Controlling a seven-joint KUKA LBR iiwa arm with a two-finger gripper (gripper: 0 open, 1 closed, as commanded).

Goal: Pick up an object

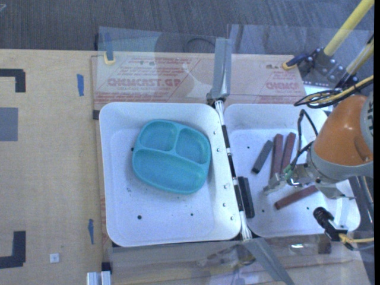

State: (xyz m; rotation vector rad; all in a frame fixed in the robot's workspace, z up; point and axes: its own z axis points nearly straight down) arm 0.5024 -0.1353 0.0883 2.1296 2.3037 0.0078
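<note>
Two shallow white bins side by side on the tabletop point(47, 177). In the left bin point(113, 159), lying flat near the middle: a teal plastic plate with three compartments point(172, 156), rounded at the corners, two small sections along its far side and one long section along its near side.

In the right bin point(249, 129), a loose cluster of slim sticks. Furthest left, a dark grey rectangular stick point(262, 157), tilted. Just beside it, a pair of reddish-brown sticks point(282, 153), nearly parallel and close together, running from the far side toward the near side. Nearer the front, apart from the pair, a single reddish-brown stick point(295, 198) lying at a slant, matte and straight-edged. Against the bin's left wall, close to the divider, a flat black bar point(245, 198) lying lengthwise.

Reaching in from the right, the grey arm with its orange band point(341, 138), bulky above the right bin. Below it, the gripper point(284, 180), low over the bin floor, between the near ends of the brown pair and the single slanted stick, close to both. Cannot tell how far the gripper is parted, nor whether anything sits within it: too small and partly hidden by the wrist.
</note>
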